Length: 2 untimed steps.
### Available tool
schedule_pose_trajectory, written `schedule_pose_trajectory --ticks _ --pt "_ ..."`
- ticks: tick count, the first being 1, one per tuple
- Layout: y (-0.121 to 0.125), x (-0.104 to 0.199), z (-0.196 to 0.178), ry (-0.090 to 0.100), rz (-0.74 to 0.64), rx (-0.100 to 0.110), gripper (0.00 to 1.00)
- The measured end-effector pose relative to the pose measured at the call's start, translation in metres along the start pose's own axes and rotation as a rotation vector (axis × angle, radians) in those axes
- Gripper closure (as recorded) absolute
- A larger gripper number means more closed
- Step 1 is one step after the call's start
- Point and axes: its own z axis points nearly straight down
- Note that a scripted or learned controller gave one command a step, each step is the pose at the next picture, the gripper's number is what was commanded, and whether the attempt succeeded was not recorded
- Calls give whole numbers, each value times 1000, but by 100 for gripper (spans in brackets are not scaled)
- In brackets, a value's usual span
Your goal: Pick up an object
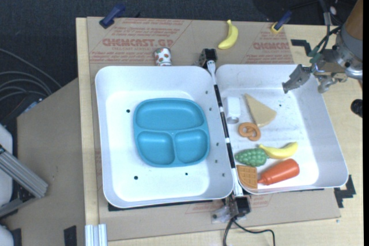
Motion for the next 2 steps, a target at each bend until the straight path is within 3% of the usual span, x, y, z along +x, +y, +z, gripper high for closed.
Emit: schedule_pose_trajectory --ticks 1,2 --pt "37 18 143 1 0 4 0" --pt "77 46 181 -1 -1 -4 0"
